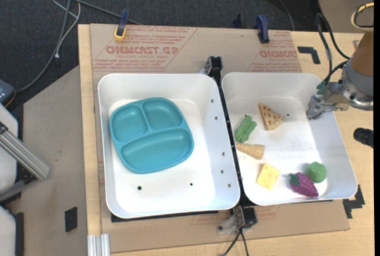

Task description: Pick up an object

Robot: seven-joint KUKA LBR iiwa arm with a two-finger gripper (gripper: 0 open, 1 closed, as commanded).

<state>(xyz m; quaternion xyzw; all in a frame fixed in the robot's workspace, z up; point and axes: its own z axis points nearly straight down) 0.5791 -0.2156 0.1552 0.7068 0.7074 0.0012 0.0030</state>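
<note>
Camera view, fixed above the bench. Left bin [113, 100] contains a teal divided plate [152, 134], lying flat toward its left side. Right bin [285, 79] contains six toy food items: a waffle wedge [270, 116] near centre, a green pepper-like piece [244, 129] just left of it, an ice-cream cone [250, 150] lying below that, a yellow cheese block [268, 176], a purple grape bunch [303, 185], and a green round item [317, 171] touching the grapes. Gripper [314, 107] sits at the right bin's upper right rim, well apart from every item, holding nothing visible. Finger state: cannot tell from this angle.
</note>
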